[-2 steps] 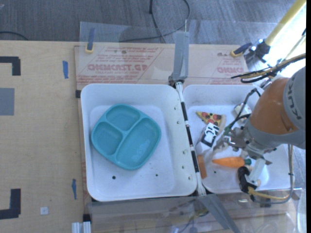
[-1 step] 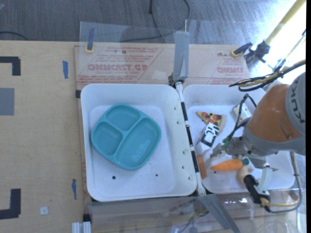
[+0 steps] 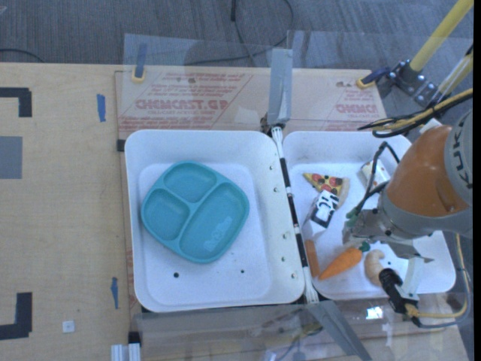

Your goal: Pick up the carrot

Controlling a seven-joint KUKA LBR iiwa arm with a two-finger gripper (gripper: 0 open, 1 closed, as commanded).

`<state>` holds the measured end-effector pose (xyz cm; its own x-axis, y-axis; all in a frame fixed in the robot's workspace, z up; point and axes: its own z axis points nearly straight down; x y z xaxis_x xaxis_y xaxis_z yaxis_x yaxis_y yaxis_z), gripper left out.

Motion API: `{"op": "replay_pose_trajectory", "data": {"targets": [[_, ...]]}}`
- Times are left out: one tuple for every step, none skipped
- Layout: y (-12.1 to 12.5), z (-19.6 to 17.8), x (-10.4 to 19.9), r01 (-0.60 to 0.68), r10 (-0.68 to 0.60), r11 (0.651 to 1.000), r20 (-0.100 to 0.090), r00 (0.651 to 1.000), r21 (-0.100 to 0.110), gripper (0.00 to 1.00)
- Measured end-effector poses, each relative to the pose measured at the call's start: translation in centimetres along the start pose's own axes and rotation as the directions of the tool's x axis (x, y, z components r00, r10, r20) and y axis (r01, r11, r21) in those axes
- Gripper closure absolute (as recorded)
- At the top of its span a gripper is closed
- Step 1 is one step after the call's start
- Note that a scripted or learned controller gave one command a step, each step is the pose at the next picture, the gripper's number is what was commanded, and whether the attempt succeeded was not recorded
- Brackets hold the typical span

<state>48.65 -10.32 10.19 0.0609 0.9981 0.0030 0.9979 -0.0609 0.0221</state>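
Two shallow white bins sit side by side on the wooden bench (image 3: pixel 60 224). The left bin (image 3: pixel 150 156) holds a teal divided plate (image 3: pixel 195 211) with three compartments, lying flat and turned at a slant.

The right bin (image 3: pixel 331 145) carries the clutter. The carrot (image 3: pixel 340 263) lies near the bin's front edge, orange, tilted, its thin tip pointing toward the divider between the bins and its thick end toward the arm. Just left of it, against the divider wall, stands a narrow orange-red strip (image 3: pixel 310 254) — too small to identify. Above the carrot rests a black-and-white patterned block (image 3: pixel 325 207), and above that a toy pizza slice (image 3: pixel 328 181) with dark and red spots. A pale rounded item (image 3: pixel 373 264) lies just right of the carrot's thick end.

The arm (image 3: pixel 425 175) reaches in from the right, its orange band bulking over the right bin. The gripper (image 3: pixel 364 235) hangs just above the carrot's thick end, near it or touching — contact cannot be judged. Whether the hand is spread or pressed together cannot be told; the wrist housing hides it. The carrot appears to lie on the bin floor.
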Motion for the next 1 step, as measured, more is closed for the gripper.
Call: {"op": "replay_pose_trajectory", "data": {"targets": [[-0.37,1.09,0.65,-0.342,0.341,0.940,0.008,0.940,0.004,1.00]]}}
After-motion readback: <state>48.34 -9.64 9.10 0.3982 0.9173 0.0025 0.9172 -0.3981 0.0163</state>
